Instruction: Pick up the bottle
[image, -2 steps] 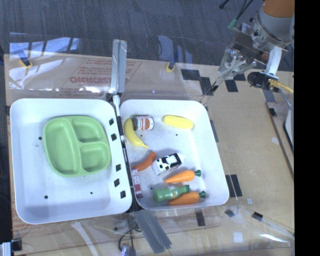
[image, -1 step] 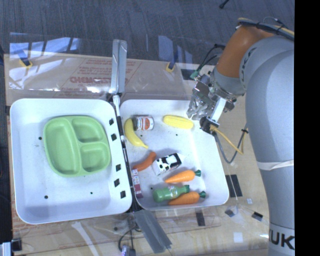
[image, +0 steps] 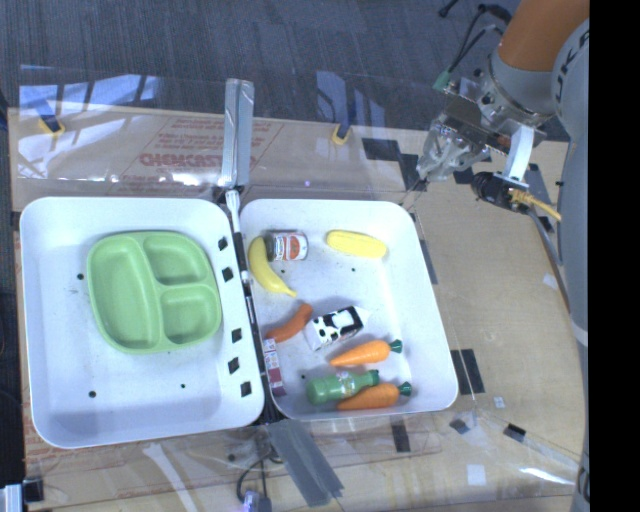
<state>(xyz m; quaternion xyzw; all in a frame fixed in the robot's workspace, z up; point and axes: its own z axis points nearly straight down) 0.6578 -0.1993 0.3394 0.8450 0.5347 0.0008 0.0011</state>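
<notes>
Bins (image: 425, 300) sit side by side, the gripper (image: 440, 160) hovers beyond the right one's far corner, finger state hidden, and the green bottle (image: 340, 386) lies wedged between two carrots (image: 368, 398), so a grab risks snagging a carrot instead.

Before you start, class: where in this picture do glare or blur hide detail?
Camera view: glare streaks the clear sheet behind the bins; the gripper looks soft and blurred; the green bottle and nearby carrots stay evenly lit and sharp enough.
</notes>
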